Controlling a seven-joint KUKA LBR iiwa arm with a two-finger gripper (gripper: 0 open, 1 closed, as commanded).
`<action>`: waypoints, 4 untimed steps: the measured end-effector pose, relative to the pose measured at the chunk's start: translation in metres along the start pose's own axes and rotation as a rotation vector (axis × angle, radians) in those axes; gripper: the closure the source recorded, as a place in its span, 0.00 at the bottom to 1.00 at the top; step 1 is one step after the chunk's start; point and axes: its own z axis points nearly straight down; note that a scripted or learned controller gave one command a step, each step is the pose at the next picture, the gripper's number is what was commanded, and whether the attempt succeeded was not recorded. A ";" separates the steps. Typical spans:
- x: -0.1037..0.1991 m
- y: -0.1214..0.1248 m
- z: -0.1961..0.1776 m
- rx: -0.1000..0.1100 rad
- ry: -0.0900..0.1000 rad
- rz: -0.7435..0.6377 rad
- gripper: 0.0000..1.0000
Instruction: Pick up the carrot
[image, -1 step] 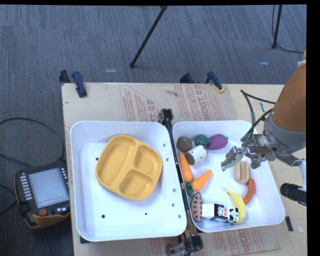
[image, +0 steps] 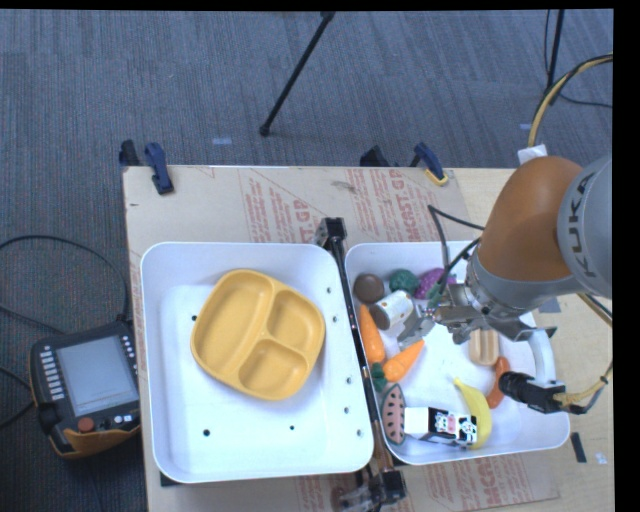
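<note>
**Risk.** We count two carrots in the right bin (image: 560, 425). The stubby carrot (image: 404, 360) lies just beside the gripper (image: 428, 322); the long carrot (image: 371, 335) lies along the bin's left wall. We judge the main hazard to be a wrong or double catch: the toys crowd each other, so a descent slightly off line could land on the white cylinder (image: 393, 309), which lies near the stubby carrot and touches the long one. The carrots' tapered bodies may also squirt out of a pinch, and the wall leaves little room around the long one. Whether the tool is open or closed we cannot tell; nothing visibly sits in its grip.

**Containers, largest first.**
- Left bin (image: 165, 400): holds one yellow divided plate (image: 258, 333), its three compartments bare.
- Right bin: holds, besides the carrots and cylinder, a banana (image: 476, 405), a watermelon slice (image: 395, 413), a cow-print carton (image: 440, 423), a tan block (image: 484, 346), a brown round piece (image: 368, 287), a green piece (image: 403, 281) and a purple piece (image: 432, 280), partly under the arm.
</note>
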 end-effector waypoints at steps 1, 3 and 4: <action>-0.040 -0.002 0.095 -0.012 0.001 0.175 0.00; -0.068 -0.063 0.093 -0.018 0.001 0.008 0.00; -0.041 -0.065 0.097 -0.009 0.002 -0.084 0.00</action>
